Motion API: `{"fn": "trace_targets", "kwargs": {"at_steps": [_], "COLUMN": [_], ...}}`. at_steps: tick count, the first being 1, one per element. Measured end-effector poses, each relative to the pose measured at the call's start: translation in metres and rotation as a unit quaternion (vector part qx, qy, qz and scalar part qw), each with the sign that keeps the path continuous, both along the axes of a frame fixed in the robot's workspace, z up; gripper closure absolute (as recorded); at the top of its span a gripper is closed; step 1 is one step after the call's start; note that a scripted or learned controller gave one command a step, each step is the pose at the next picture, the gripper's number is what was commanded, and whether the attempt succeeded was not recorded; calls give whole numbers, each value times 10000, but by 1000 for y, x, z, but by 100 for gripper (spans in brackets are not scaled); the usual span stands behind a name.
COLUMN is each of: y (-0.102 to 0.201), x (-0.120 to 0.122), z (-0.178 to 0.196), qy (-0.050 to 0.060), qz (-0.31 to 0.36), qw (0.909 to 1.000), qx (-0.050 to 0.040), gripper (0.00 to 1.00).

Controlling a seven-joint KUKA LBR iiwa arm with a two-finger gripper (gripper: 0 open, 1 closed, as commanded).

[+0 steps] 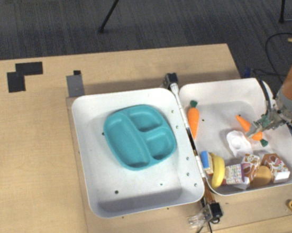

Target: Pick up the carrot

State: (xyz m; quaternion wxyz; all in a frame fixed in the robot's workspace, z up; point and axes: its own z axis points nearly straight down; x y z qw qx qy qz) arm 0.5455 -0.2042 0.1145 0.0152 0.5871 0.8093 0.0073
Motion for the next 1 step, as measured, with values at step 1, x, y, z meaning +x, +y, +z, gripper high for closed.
{"fn": "trace_targets", "kwargs": {"at_steps": [1], "y": [81], "x": [15], "z": [31], "qy": [121], "qz": [-429], "qw": [9990], "qx": [52], "gripper": [100]}}
